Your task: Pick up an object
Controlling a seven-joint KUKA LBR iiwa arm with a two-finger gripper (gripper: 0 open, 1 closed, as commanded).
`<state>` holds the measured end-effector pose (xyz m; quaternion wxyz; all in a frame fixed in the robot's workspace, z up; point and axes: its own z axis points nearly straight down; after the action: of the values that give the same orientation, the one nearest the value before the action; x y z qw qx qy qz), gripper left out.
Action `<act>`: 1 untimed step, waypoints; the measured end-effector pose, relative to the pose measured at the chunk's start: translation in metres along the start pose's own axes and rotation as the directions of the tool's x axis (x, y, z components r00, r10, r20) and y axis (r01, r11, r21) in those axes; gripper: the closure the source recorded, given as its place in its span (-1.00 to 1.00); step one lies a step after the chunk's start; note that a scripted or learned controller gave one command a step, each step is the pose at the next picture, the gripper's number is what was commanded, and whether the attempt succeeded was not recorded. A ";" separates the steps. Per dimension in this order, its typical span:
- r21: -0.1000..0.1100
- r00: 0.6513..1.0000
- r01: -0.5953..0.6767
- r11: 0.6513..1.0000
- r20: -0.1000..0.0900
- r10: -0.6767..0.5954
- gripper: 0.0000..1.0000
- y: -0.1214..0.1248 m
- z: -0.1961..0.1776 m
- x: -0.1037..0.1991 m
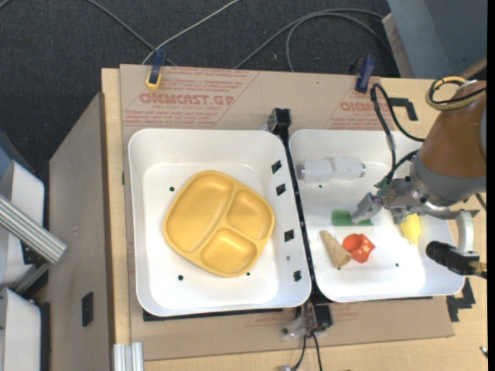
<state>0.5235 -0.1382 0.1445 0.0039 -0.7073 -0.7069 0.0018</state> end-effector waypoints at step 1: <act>-0.002 1.000 0.000 1.000 0.000 0.000 -1.00 0.000 0.053 0.001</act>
<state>0.5228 -0.1374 0.0918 0.0031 -0.7072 -0.7070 0.0011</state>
